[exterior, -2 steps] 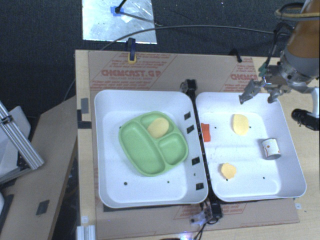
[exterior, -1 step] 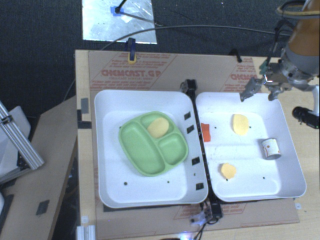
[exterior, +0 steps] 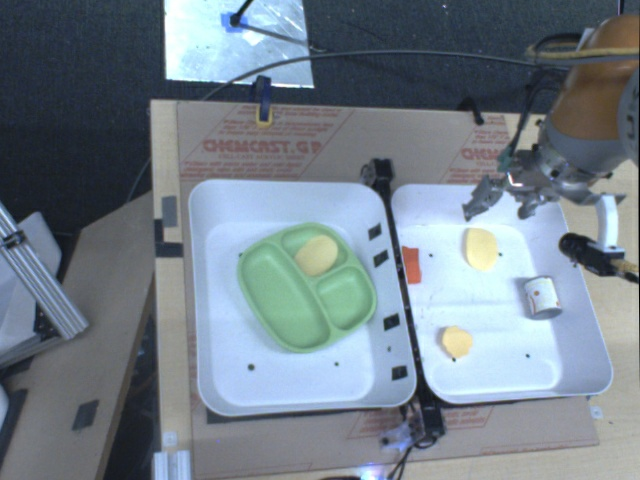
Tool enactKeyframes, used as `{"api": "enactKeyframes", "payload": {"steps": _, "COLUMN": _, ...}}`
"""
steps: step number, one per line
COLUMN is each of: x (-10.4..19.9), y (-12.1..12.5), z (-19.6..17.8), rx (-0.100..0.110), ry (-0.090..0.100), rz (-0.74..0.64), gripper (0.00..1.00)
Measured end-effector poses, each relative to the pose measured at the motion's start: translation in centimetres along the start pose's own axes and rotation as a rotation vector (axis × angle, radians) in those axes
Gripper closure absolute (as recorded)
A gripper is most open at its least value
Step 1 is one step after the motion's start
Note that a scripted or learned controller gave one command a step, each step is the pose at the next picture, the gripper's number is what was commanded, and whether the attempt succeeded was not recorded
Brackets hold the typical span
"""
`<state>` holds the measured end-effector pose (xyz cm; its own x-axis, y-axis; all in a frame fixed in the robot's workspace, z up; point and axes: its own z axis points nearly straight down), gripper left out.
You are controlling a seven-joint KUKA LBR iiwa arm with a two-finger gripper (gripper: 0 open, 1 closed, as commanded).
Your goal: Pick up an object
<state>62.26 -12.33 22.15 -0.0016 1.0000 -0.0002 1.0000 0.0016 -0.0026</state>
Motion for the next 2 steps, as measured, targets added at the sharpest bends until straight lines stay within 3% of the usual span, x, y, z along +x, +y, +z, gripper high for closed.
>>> {"api": "enactKeyframes", "payload": {"steps": 1, "x": -0.1, "y": -0.8, "z": 5.8, "rx": 0.000, "ry": 0.000, "rz": 0.001, "gripper": 0.00}}
{"api": "enactKeyframes", "payload": {"steps": 2, "x": -0.7, "y": -0.2, "z": 11.5, "rx": 0.000, "ry": 0.001, "rz": 0.001, "gripper": 0.00}}
